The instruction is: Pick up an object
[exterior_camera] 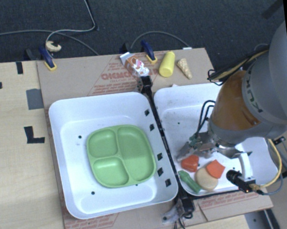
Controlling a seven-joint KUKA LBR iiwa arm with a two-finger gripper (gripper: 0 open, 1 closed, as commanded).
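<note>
We see the end effector [195, 145] low in the right bin [183, 101], just above a red block [190, 163] near its front edge. We cannot tell its grip state. A green tray [121, 155] lies in the left bin [67, 126].

Red block [190, 163], perhaps plastic, flat in right bin [184, 106].

- Bins: 2, white, side by side — left [64, 147], right [176, 110].
- Green tray [121, 155]: 1, three compartments, in left bin.
- Red items in right bin: 2 — [190, 163], [215, 169].
- Tan round item [206, 180]: 1.
- Green item [189, 182]: 1.
- Behind bins: yellow item [167, 64], 1; cone [184, 68], 1.
- Blue clamps: 2 — [48, 58], [148, 51].
</note>
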